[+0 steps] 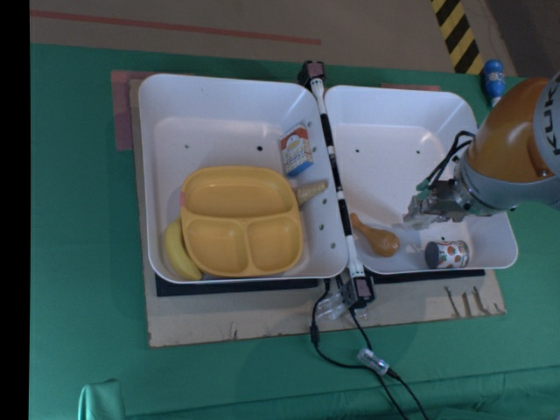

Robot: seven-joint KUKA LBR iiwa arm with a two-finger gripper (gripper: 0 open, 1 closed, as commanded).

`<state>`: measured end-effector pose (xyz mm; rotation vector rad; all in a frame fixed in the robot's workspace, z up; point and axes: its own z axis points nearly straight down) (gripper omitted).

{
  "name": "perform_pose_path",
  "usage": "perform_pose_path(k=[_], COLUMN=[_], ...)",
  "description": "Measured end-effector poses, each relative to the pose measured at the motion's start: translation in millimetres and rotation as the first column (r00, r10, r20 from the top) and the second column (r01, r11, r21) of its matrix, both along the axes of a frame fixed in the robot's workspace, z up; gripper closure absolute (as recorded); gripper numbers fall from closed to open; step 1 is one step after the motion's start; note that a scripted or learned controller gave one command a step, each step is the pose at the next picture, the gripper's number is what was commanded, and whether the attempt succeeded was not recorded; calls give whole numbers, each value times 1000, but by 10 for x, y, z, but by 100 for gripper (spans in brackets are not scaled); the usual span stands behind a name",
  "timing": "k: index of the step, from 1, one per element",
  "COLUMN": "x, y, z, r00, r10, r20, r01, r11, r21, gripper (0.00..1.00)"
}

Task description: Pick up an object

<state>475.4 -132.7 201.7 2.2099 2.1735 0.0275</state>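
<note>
In the right bin (394,112) an orange drumstick-shaped toy (376,236) lies near the front left corner. A small can (447,254) rests on its side by the front wall. My gripper (418,213) hangs over the right bin's front part, just right of and above the drumstick and up-left of the can. In the left bin (210,103) a yellow divided tray (242,220) lies flat, with a banana (178,251) at its left edge. A small red, white and blue carton (297,150) and a tan cone (310,192) sit beside the tray's upper right.
A black-and-white divider bar (331,160) runs between the bins, with cables (359,344) trailing off the front. The bins sit on cardboard (262,326) over a green cloth. A blue object (493,77) stands beyond the right bin's far corner.
</note>
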Motion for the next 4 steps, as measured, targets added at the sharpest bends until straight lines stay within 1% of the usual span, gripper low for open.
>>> perform_pose_path(k=[1, 2, 3, 4], x=[625, 317, -22, -27], y=[-423, -433, -535, -531], z=[-133, -130, -130, -139], r00=[1000, 1000, 1000, 1000], r10=[10, 8, 8, 9], r20=[-21, -15, -14, -16], r01=[-10, -8, -8, -9], r11=[1000, 1000, 1000, 1000], r21=[10, 4, 4, 5], gripper=[100, 100, 100, 0])
